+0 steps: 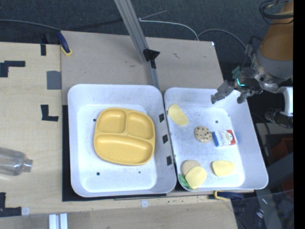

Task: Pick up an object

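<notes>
Bench with two white bins (248,128). Round chocolate-chip cookie (203,134) at right bin's centre, beside small red-and-blue carton (224,138). Gripper (232,95) over that bin's far right corner, fingers spread, grasping nothing.

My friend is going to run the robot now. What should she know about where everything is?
Pincer: open, holding nothing, over the upper right corner of the right bin.
Right bin holds: a yellow piece upper left, cookie in the middle, small carton beside it, another yellow piece, and a round piece with a yellow one at the front.
Left bin: yellow divided tray.
Done: nothing picked.
Left: lower, grasp one object, lift.
</notes>
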`<control>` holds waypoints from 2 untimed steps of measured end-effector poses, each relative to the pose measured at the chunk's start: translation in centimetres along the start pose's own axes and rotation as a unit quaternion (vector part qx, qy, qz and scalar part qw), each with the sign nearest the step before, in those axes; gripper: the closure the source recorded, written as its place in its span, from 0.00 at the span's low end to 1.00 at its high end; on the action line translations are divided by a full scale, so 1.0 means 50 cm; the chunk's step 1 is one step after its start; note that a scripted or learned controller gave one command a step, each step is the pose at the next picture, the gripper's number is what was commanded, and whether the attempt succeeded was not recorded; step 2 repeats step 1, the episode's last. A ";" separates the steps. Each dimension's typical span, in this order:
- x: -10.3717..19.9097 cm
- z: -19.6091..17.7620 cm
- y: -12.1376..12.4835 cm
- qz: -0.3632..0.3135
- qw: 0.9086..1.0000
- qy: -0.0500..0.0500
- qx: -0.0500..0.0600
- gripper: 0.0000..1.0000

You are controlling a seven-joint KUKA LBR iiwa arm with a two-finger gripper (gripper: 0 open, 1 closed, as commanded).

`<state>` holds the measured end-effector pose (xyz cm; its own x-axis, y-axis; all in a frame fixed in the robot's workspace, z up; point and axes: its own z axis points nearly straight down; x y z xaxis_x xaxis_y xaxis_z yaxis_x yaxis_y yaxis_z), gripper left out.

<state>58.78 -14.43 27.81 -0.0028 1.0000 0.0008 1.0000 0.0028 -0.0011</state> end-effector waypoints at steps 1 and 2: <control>0.003 -0.020 0.001 -0.001 1.000 0.001 0.000 1.00; 0.003 -0.020 0.001 -0.001 1.000 0.001 0.000 1.00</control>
